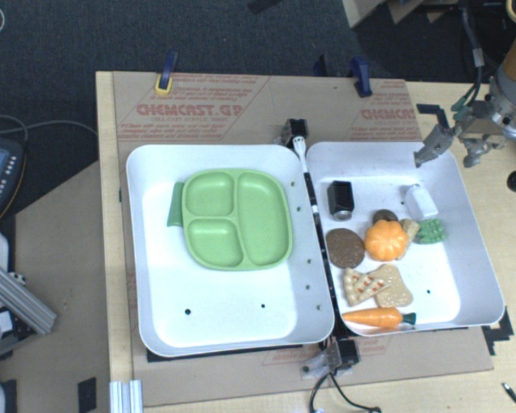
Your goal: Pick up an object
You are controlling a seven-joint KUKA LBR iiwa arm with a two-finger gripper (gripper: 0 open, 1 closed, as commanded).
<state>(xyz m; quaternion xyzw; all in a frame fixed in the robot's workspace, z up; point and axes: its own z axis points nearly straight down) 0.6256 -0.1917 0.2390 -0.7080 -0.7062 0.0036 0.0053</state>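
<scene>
Pincer (454,142): poised above the far right corner of the right bin (477,256), fingers spread apart, nothing between them; arm entering from the bench's right edge.

Nearest candidate: small white block (419,201), lying tilted on the bin floor just below the pincer, pale against the white, so low in contrast. Beside it, toward the near side: green leafy piece (430,231), touching or nearly touching an orange pumpkin-like toy (387,240). Left of these: black cylinder-like object (340,199) near the dividing wall; brown round patty (345,248); pizza-like wedge and cracker (377,286); carrot (378,318) along the near edge.

Left bin (155,256): green divided tray (238,218), resting centrally.

Handling advice, as judgement: best to descend straight onto an isolated piece, such as the white block or the black cylinder, aligning fingers across the narrow side; clustered toys near the pumpkin likely to be nudged; round pumpkin apt to slip.
</scene>
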